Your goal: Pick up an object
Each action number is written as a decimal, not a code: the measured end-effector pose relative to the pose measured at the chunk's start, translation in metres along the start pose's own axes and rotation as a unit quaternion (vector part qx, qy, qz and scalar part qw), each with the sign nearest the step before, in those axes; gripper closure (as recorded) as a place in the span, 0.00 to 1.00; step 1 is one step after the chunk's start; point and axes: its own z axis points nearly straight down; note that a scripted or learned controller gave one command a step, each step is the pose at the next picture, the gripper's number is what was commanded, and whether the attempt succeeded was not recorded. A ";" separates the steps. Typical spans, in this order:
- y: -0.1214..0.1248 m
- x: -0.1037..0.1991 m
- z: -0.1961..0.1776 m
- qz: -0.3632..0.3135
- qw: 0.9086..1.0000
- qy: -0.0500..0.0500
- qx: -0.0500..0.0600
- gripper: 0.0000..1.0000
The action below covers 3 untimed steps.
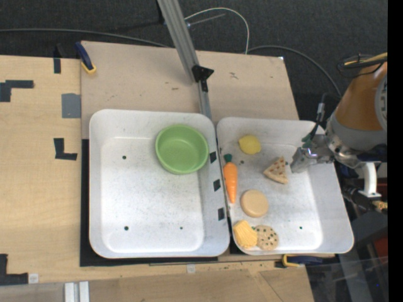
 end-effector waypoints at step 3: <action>0.014 0.036 -0.097 -0.002 1.000 0.001 0.001 1.00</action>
